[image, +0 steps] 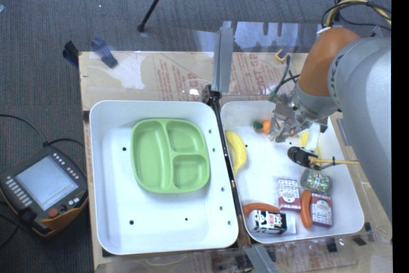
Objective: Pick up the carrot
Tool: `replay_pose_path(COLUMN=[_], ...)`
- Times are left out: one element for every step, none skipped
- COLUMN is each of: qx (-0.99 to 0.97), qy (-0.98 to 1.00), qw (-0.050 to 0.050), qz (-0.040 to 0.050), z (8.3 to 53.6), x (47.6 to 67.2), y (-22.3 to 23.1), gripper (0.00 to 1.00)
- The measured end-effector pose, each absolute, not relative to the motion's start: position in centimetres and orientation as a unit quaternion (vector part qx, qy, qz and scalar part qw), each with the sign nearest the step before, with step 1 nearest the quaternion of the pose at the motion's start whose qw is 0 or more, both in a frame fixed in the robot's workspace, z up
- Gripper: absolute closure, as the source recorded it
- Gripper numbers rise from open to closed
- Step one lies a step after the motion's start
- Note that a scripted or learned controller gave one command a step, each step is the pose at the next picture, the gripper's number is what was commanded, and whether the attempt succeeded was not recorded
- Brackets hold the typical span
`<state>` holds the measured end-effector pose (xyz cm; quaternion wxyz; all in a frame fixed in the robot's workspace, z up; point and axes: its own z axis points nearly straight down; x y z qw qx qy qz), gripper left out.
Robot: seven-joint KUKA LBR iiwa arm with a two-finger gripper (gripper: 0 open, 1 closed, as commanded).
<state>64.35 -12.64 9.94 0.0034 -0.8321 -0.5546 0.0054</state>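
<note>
While the end effector [281, 131] hovers in the right bin [255, 113], its grip unreadable, the small carrot [266, 126] lies just beside it. Likely light, rigid, smooth plastic; best pinched across its orange middle.

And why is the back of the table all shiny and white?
In the camera view, overhead light glares off the clear sheet behind the bins and off the bench top; the white bins look evenly lit; the gripper by the carrot looks slightly soft.
</note>
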Motion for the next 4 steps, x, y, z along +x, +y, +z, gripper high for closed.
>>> replay_pose_path(qx=[-0.832,-0.831,-0.872,-0.872], qy=[-0.555,-0.557,-0.489,-0.490], qw=[0.004,0.004,0.002,0.002], qz=[0.0054,0.0068,0.0028,0.0030], z=[9.9,10.7,21.4,21.3], x=[64.3,64.3,64.4,64.4], y=[-12.6,-12.6,-3.6,-3.6], gripper=[0.00,1.00,1.00,0.00])
